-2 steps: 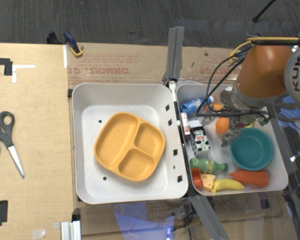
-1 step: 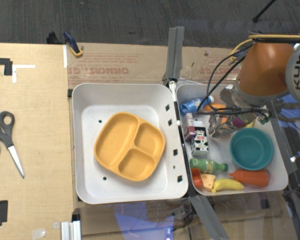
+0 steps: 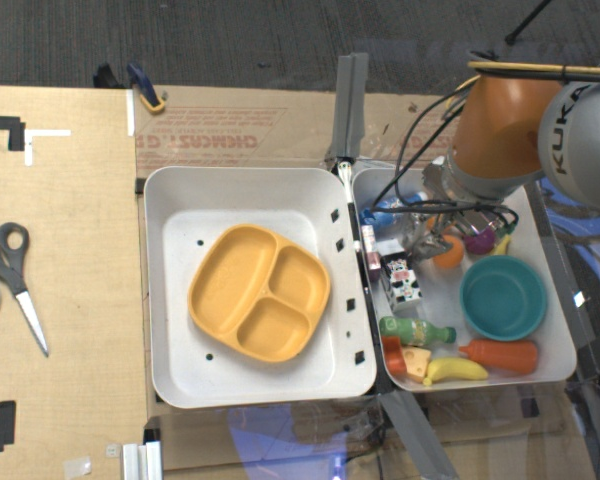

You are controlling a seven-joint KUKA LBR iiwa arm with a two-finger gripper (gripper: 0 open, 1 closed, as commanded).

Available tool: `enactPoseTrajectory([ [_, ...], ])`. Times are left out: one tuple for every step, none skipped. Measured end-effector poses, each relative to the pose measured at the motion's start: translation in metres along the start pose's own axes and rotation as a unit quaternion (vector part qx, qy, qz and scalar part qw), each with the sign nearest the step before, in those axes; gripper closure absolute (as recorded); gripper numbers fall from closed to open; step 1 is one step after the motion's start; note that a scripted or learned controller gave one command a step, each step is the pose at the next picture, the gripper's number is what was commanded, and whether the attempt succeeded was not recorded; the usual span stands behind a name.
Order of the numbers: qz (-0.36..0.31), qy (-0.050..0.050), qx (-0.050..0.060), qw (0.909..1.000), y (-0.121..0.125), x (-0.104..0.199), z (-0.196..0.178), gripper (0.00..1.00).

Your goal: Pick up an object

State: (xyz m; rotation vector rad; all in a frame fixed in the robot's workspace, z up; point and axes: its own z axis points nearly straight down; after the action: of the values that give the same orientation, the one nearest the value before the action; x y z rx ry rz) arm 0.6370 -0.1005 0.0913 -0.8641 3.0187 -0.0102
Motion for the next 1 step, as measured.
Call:
enactPoseTrajectory([
  [-0.056, -0.002, -0.003, 0.9984, -0.0924, 0.0411, -0.1236, 1.00],
])
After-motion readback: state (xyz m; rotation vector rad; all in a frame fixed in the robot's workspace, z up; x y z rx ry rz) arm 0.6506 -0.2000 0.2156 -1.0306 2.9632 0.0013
